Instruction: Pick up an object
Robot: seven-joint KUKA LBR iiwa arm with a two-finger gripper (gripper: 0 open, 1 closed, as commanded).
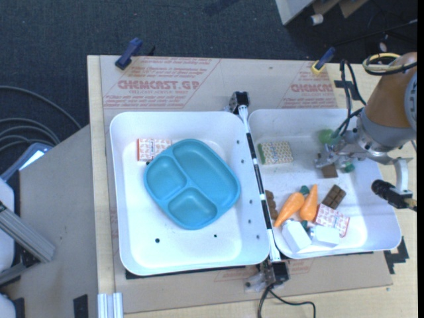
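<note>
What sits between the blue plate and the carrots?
In the camera view, the two bins' adjoining white rims run between the blue plate and the carrots, with a small brown piece just inside the right bin.

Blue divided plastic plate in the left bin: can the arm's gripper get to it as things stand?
Probably yes. The blue divided plastic plate lies open from above with nothing on it, but the gripper is over the right bin, so it must cross the divider.

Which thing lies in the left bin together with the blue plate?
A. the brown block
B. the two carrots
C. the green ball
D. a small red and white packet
D: the packet lies at the upper left edge of the plate, inside the left bin.
</note>
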